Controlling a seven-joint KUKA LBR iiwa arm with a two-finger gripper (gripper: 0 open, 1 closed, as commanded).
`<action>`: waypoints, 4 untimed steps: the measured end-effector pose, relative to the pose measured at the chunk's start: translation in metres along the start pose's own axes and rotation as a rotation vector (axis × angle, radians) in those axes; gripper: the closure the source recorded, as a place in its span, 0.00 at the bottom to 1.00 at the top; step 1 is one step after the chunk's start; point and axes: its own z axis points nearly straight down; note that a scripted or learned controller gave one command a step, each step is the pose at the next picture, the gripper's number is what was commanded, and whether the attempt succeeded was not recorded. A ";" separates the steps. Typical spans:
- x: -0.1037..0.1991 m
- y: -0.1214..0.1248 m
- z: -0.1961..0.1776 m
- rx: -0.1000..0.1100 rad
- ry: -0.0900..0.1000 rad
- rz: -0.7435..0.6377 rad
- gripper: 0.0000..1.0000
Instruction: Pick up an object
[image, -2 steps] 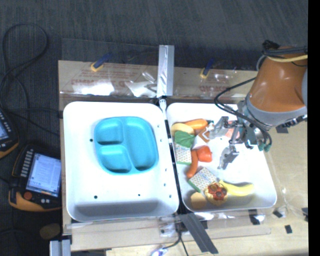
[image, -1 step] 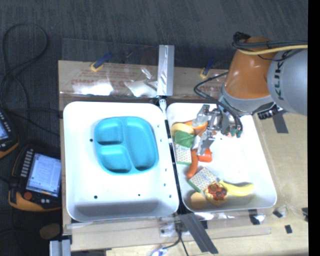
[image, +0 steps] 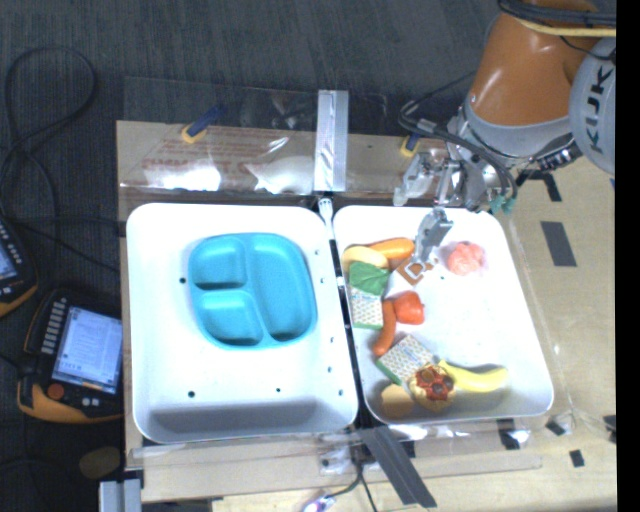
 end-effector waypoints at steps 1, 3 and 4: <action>0.008 0.014 0.102 -0.001 0.003 -0.113 0.00; 0.027 -0.037 0.196 -0.002 -0.012 0.087 0.00; -0.014 -0.060 0.141 0.001 0.001 0.580 0.00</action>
